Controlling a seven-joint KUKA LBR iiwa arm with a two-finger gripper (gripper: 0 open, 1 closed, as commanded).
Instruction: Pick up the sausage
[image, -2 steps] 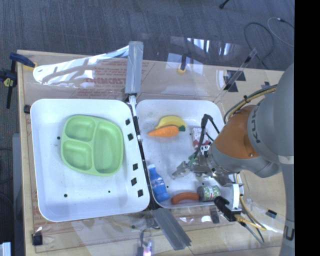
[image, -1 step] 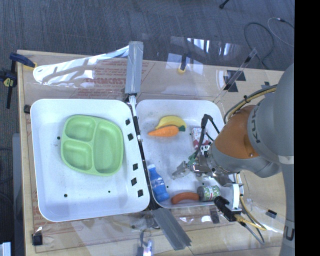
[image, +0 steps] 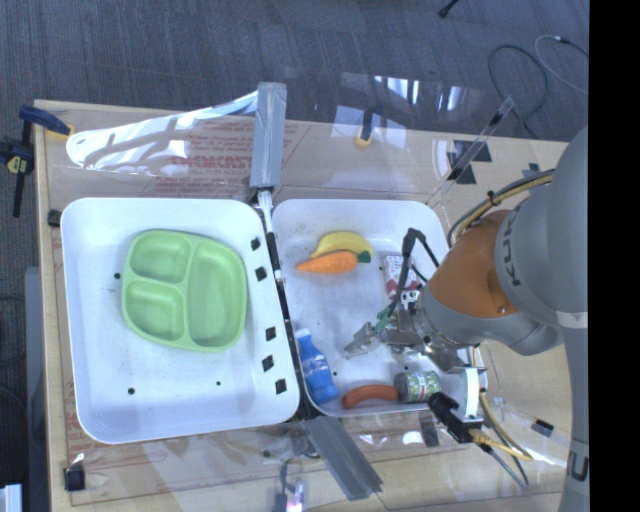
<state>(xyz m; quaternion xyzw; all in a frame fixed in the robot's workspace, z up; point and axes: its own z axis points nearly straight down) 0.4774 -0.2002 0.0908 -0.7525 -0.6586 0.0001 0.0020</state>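
So there are two white bins on the tabletop (image: 150, 150), side by side. The left bin (image: 90, 300) has exactly one thing in it, a green divided plate (image: 185, 290) with three sections. The right bin (image: 300, 225) has five loose items: one sausage (image: 370, 396), one blue bottle (image: 316, 368), one carrot (image: 327, 263), one banana (image: 342, 242) and one small green can (image: 420, 384). The sausage is lying flat along the near wall of the right bin, sitting between the bottle on its left and the can just to its right, looks like it's about touching the can. Carrot and banana are snuggled together up at the far end, well apart from the sausage. The one arm (image: 520, 290) comes in from the right and its end effector (image: 375, 338) hangs low over the middle of the right bin, just above the sausage in the frame and not on it. Nothing's between the fingers, and honestly I can't tell how wide they're spread, it's all a bit of a metal blur there.
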